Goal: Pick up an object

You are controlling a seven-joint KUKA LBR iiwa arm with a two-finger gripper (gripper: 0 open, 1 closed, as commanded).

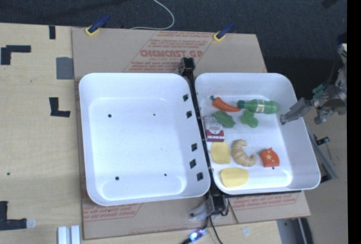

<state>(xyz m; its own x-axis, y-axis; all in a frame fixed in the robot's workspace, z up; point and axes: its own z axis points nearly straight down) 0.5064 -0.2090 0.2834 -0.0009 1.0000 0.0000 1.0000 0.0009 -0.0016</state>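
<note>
The gripper point(293, 112) hangs over the right bin's point(299, 147) right edge, probably waiting to descend. All objects, like the green bottle point(258, 106) near the far edge, lie unheld in this bin

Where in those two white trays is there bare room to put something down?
The left tray has its whole floor bare. The right tray is crowded along its left side and middle; only a strip by its right wall, beyond the green bottle, is free.
</note>
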